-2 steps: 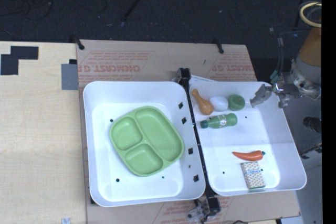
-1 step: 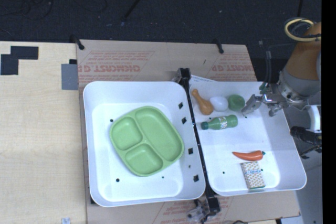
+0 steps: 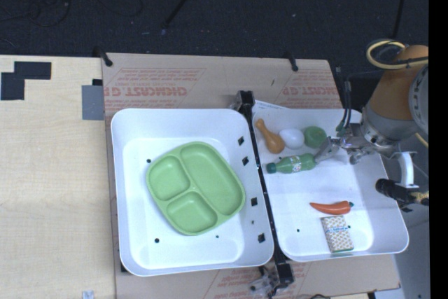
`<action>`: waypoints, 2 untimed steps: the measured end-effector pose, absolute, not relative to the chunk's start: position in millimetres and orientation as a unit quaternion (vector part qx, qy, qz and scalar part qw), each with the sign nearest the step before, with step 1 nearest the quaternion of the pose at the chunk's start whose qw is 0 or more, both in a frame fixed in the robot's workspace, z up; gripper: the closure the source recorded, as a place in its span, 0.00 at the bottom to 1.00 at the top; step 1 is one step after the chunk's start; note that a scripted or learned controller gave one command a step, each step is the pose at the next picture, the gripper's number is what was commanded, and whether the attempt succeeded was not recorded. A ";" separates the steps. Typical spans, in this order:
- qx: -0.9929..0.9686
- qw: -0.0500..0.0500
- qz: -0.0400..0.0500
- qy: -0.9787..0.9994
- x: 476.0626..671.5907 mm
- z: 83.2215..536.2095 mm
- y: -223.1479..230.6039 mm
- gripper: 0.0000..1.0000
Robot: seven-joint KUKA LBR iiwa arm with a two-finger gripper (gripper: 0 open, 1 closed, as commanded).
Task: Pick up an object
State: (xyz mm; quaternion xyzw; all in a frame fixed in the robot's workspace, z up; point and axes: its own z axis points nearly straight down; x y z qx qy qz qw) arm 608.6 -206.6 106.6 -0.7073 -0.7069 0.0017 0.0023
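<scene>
The right bin (image 3: 378, 182) holds several small objects. A green bottle (image 3: 290, 164) lies on its side near the bin's left wall. Behind it sit an orange gourd-shaped piece (image 3: 269, 137), a white egg-like ball (image 3: 292, 138) and a round green object (image 3: 315, 136). A red pepper (image 3: 331, 207) and a small patterned box (image 3: 339, 233) lie toward the front. My gripper (image 3: 324, 150) reaches in from the right, low in the bin, right at the bottle's right end and just below the round green object. Nothing visibly sits in its grasp.
The left bin (image 3: 133, 150) contains a light green divided plate (image 3: 194, 187). A black divider with clips (image 3: 253, 171) runs between the bins. The arm's grey body and orange band (image 3: 395, 91) stand over the right bin's far right corner. Cardboard lies under both bins.
</scene>
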 end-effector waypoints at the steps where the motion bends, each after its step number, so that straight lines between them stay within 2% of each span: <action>1: -0.707 0.001 0.001 -0.707 608.9 87.4 -206.0 0.00; 2: -0.707 0.002 0.001 -0.707 608.7 97.6 -205.7 1.00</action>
